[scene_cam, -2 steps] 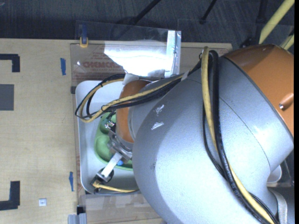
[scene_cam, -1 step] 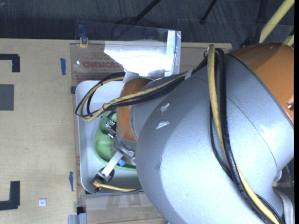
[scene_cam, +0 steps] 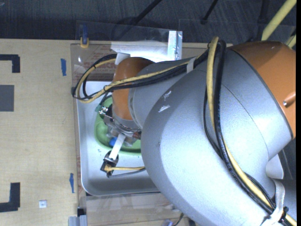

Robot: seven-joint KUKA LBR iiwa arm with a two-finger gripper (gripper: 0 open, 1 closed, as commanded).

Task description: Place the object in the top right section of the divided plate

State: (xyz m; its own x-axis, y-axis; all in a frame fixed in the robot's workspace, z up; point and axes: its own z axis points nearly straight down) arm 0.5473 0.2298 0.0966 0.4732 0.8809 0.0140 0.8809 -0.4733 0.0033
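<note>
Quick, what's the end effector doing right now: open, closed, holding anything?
End effector: cannot be told; it is down over the green plate.

Bench (scene_cam: 37, 126) matt pale wood; white bin (scene_cam: 89, 173) smooth, slight sheen; green plate (scene_cam: 101, 128) glossy plastic; arm shell (scene_cam: 197, 140) smooth satin.

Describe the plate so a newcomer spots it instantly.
Find the big grey arm covering the right of the view. Under its orange-banded wrist lies a white bin; the plate is the green curved edge peeking out, the only green thing there.
</note>
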